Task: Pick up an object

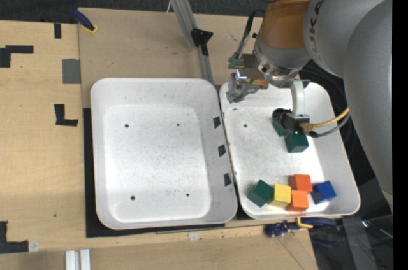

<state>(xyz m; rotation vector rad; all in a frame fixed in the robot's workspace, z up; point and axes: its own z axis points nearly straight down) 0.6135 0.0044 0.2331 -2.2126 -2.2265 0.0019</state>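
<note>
Since the blue block [324, 191], ending the cluster at the right bin's [255, 148] near edge, looks rigid and light, pinch opposite flat faces. The gripper [236, 90] sits at the far corner; its aperture cannot be told.

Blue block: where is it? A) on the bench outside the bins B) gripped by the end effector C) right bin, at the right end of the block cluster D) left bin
C: the blue block lies in the right bin, by its near edge, just right of the orange blocks.
</note>
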